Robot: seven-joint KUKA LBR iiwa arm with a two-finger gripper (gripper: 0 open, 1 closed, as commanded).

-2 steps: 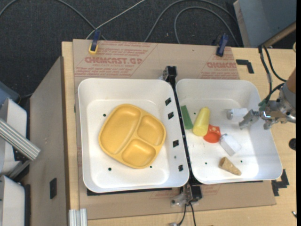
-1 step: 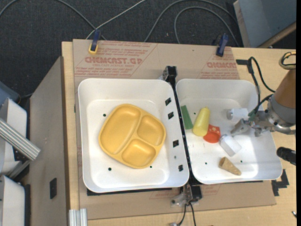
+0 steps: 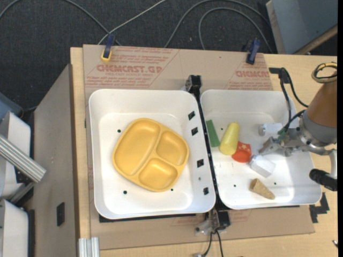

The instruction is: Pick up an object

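**Closing in on a pick in the right bin**

We see the gripper [image 3: 272,143] low over the right bin [image 3: 278,98], reaching in from the right. Its fingers sit in a cluttered patch, and we cannot tell whether they are open or closed.

A white block [image 3: 263,166] lies just beside the tip; it is probably the target. Further left lie a red piece [image 3: 242,153], a yellow bottle [image 3: 230,138] and a green stick [image 3: 213,134]; a tan wedge [image 3: 262,188] sits nearer the front. The yellow tray [image 3: 151,154] fills the left bin [image 3: 102,143].

To do this well, we would centre over the block, descend straight, and close only once both fingers flank it.
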